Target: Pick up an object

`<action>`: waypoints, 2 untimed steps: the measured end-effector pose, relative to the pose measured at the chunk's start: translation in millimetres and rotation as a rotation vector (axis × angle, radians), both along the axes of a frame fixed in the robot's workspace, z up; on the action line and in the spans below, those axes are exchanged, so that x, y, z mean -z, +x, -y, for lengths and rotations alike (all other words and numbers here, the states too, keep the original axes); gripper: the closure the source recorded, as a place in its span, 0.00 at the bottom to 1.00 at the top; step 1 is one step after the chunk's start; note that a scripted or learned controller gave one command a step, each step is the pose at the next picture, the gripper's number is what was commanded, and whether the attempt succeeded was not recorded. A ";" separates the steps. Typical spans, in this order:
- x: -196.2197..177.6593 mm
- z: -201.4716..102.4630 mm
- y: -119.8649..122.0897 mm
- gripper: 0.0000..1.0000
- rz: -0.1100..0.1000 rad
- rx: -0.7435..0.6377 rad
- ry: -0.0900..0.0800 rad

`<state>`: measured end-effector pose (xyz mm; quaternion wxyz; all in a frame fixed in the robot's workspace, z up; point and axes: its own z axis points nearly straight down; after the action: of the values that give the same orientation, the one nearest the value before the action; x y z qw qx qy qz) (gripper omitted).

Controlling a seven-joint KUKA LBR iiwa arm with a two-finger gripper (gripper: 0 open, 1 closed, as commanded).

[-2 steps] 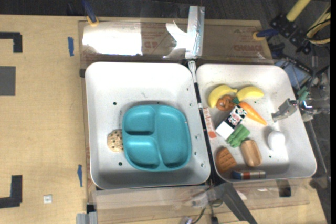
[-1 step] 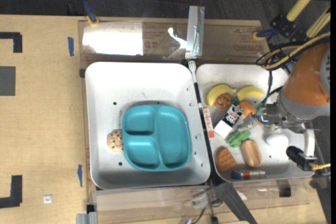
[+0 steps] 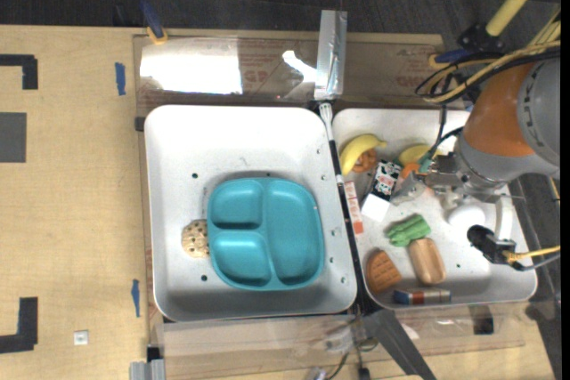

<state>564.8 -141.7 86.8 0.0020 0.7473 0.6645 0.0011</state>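
No legible brand or text anywhere; small black/white box point(image 3: 386, 179) has print, too small to read. Arm point(image 3: 508, 125) comes in from right, orange band above wrist, bent down over right bin point(image 3: 517, 280). Hand point(image 3: 426, 175) sits low near bin's upper middle, just beside the box and yellow banana point(image 3: 361, 152). Hand open/closed: can't tell, cluttered. Other objs in right bin: green toy point(image 3: 408, 230), tan cylinder point(image 3: 426, 261), brown bread-like piece point(image 3: 383, 270), marker point(image 3: 421, 296) at front wall. Left bin point(image 3: 178, 138): teal divided tray point(image 3: 265, 231), cookie point(image 3: 195, 238) touching its left edge.
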 end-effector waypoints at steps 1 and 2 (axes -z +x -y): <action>1.0 12.9 67.8 0.00 -0.005 -0.275 -0.001; 0.0 -38.2 67.5 0.00 -0.002 -0.929 -0.002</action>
<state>632.3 -103.5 86.8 0.0014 0.3703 0.9289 0.0006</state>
